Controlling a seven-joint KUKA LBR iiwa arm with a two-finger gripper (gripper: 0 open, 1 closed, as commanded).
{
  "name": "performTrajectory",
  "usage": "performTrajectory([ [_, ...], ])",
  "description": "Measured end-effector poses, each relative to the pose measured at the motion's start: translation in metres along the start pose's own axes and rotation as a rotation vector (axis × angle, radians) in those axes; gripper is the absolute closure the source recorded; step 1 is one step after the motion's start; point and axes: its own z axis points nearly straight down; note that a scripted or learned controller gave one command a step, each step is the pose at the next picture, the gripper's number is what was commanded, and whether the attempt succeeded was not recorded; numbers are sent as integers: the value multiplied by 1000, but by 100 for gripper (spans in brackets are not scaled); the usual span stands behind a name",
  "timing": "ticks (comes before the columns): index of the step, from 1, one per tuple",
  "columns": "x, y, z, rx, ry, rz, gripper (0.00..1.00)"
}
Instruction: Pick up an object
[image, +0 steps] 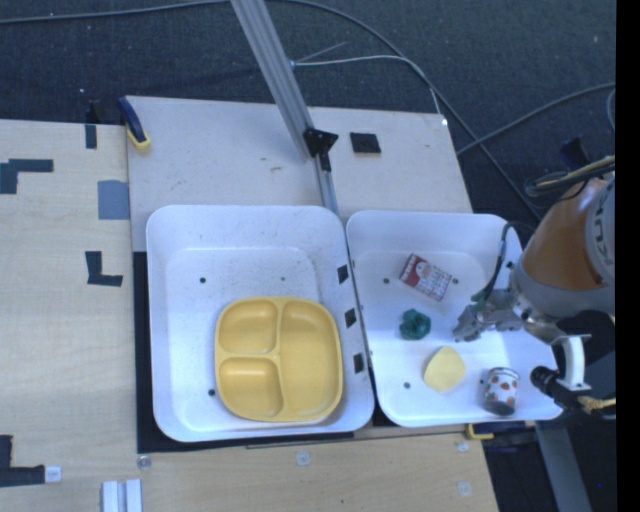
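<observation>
The right bin (380, 235) holds a red and white packet (427, 277), a small dark green object (414, 324), a pale yellow lump (444, 369) and a small grey and red figure (500, 389). My gripper (472, 326) hangs low over the right bin, just right of the green object and above the yellow lump. It reaches in from the right on the grey arm with its orange band (560, 250). I see nothing between its fingers.
A yellow divided plate (279, 358) lies in the left bin (200, 240). A metal pole (285, 80) slants across the bench behind the bins. Cables run over the dark floor at the top right.
</observation>
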Motion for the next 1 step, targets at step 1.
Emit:
performTrajectory([
  [1,-2,8,-44,11,13,-4,100],
])
